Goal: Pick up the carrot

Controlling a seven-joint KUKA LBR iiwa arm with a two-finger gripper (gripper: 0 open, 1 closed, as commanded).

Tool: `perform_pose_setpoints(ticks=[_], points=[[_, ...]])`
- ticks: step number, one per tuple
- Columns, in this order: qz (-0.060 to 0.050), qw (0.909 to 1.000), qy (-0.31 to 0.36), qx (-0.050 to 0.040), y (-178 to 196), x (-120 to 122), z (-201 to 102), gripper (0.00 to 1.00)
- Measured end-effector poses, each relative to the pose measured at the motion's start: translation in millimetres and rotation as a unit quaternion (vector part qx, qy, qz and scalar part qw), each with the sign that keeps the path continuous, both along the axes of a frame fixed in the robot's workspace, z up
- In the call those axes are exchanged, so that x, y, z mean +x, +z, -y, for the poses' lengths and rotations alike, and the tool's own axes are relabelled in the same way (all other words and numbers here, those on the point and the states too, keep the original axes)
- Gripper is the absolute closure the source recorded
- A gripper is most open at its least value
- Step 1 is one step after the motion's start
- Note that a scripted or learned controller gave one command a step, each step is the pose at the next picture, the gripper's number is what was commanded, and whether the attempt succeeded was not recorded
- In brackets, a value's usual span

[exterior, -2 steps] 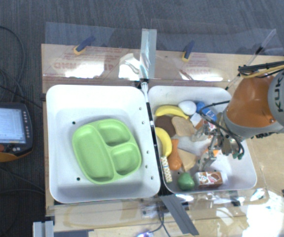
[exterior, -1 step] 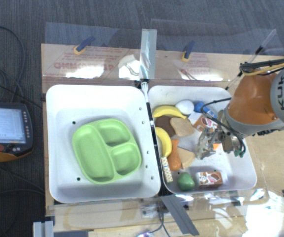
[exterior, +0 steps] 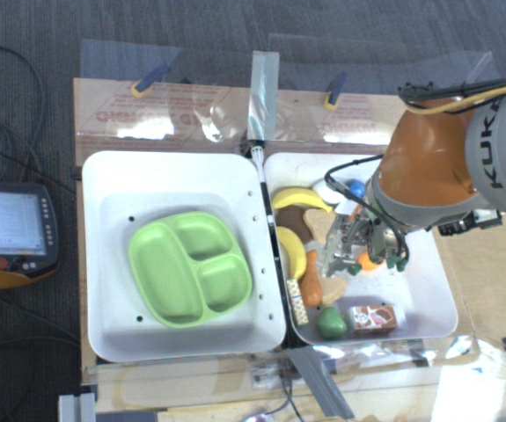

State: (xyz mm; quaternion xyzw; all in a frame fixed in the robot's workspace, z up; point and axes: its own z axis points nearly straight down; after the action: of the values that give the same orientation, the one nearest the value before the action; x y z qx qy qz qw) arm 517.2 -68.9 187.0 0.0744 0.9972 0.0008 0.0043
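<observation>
the arm (exterior: 437, 161) comes in from the right edge of the frame, its orange band sitting over the upper part of the right bin (exterior: 429, 319). the gripper (exterior: 345, 255) hangs low in the middle of that bin, above the clutter of toy food. whether it is spread or pressed together cannot be told, and nothing can be seen held in it.

the carrot (exterior: 311, 281) lies in the right bin, just below and left of the gripper, a short orange piece running top to bottom. it sits beside a banana (exterior: 293, 251) on its left and touches a tan piece (exterior: 333, 284) on its right. a second banana (exterior: 300, 200) curves across the upper left of the bin, with a brown piece (exterior: 293, 222) under it. a green ball (exterior: 331, 323) rests near the lower edge, just below the carrot, and a brown carton (exterior: 373, 317) lies to its right. a small orange thing (exterior: 371, 258) shows just right of the gripper, and a blue thing (exterior: 355, 188) peeks out by the arm's left side.

the left bin (exterior: 112, 192) fills the middle left of the frame and holds a green tray (exterior: 191, 268) with three compartments, lying flat and turned at a slant. a pendant (exterior: 11, 233) with a lit screen sits at the far left edge, outside the bins.
</observation>
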Motion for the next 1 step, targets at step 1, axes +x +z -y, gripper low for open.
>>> perform_pose_setpoints(ticks=[1], points=[[-0.002, 1.0000, -0.002, -0.0011, 6.7, -0.5, 2.3, 1.00]])
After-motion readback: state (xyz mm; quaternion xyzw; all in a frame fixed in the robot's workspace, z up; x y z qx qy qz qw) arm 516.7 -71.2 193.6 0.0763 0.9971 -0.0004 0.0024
